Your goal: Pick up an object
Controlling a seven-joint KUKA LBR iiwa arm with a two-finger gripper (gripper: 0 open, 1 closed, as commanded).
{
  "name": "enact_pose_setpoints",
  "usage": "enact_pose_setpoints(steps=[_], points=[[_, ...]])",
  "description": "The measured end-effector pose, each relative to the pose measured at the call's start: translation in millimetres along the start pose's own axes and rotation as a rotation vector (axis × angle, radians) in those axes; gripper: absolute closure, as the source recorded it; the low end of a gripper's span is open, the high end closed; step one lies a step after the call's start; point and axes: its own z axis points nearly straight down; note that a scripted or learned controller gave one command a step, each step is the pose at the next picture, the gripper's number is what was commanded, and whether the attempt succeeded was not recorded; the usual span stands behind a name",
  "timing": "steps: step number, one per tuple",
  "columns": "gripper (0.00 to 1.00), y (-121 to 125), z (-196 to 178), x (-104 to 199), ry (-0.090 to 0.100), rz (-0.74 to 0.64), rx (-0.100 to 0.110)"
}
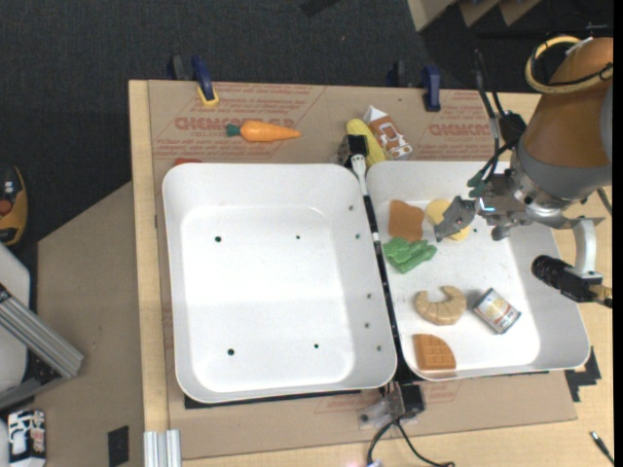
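Over the right bin (pixel 560 353) we see the arm (pixel 569 115) reaching in, with its gripper (pixel 456 220) low by a yellow piece (pixel 440 208) near the bin's back. We cannot tell how wide it is or if it has hold of anything. Beside it lie a brown block (pixel 407 220) and a green toy (pixel 409 253). Closer to us sit a croissant (pixel 441 305), a small can (pixel 495 311) and a waffle (pixel 434 353). On the board behind the left bin (pixel 195 290) lies a carrot (pixel 265 132).
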Motion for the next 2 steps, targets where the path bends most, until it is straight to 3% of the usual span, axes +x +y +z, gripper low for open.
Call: enact_pose_setpoints(steps=[1, 2], points=[[0.00, 48, 115, -33, -0.004, 0.005, -0.007], [0.00, 104, 110, -5, -0.005, -0.001, -0.021]])
